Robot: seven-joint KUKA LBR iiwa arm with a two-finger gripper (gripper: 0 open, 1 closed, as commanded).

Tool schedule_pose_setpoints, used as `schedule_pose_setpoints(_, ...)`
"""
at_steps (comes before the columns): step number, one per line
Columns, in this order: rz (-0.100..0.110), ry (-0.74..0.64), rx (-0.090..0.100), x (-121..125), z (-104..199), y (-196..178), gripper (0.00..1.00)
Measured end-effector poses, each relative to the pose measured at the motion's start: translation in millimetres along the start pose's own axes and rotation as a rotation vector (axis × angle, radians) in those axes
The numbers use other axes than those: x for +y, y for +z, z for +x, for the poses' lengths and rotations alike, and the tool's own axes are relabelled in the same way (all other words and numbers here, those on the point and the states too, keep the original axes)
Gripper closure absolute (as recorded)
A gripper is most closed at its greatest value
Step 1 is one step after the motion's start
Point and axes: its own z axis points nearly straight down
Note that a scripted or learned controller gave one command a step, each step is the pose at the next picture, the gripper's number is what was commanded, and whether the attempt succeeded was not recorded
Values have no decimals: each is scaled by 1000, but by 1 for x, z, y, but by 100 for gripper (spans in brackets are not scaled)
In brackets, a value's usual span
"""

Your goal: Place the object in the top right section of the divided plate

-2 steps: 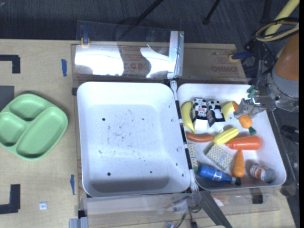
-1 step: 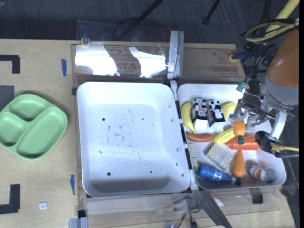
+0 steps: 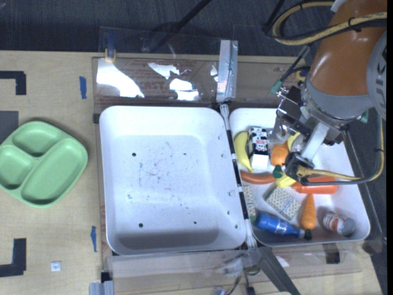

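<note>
Wooden worktop (image 3: 49, 244) carries the plate (image 3: 40, 163) far left of the right bin (image 3: 359, 211); pincer (image 3: 288, 158) state cannot be told; a clean lift from the clutter is needed first

The left bin (image 3: 163, 171) and green divided plate (image 3: 42, 163) lie open; the right bin (image 3: 356, 220) seems crowded, arm (image 3: 344, 60) overhead.

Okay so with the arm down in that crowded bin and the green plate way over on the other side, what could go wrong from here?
1. The right bin is packed: banana, carrot and blue bottle lie close together, so the gripper may grab two items or knock neighbours.
2. The green divided plate sits far across the left bin, so a weak hold might drop the object on the way.
3. The plate's sections are small, so the release could land in the wrong one.
</note>
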Motion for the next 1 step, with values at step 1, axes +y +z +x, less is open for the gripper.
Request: schedule_pose_setpoints(1,4,214,-2,-46,60,87,100)
